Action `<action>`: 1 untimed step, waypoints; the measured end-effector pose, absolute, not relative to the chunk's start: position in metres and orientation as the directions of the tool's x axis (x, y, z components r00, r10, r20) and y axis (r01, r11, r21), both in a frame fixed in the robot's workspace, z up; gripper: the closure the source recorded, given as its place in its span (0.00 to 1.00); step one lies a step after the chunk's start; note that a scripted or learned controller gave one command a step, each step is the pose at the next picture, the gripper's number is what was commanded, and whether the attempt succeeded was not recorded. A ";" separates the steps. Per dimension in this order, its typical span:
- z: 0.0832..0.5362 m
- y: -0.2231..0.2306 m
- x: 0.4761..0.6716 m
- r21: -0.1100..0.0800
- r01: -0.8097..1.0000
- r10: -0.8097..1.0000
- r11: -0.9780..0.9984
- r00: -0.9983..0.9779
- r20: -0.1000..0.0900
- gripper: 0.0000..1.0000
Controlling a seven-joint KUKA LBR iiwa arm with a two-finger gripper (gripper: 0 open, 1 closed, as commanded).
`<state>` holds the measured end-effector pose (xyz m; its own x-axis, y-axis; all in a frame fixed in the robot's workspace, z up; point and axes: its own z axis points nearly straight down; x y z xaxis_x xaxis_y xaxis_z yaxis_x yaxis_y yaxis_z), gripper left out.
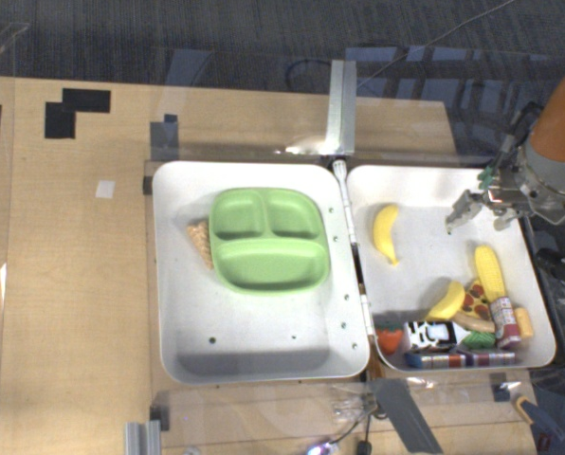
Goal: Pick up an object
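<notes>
toys (463, 335) crowd the near corner of the right bin (425, 188); one banana (386, 233) lies apart. my jaws (479, 211) hang spread wide, holding nothing. green tray (266, 239) fills the left bin (183, 282) on the wooden surface (64, 273), dark carpet (169, 17) beyond.

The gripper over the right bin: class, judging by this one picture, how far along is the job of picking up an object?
Done: the arm has brought the gripper over the right bin, fingers open. In hand: nothing sits between the fingers. Left: every object still rests in the bin, including the lone banana, the corn cob and the pile in the near corner, so choosing, closing and lifting remain.
</notes>
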<state>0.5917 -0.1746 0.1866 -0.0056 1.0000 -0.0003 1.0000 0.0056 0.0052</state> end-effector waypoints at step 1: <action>0.118 -0.123 0.638 0.005 0.994 0.994 0.106 -0.106 -0.001 0.00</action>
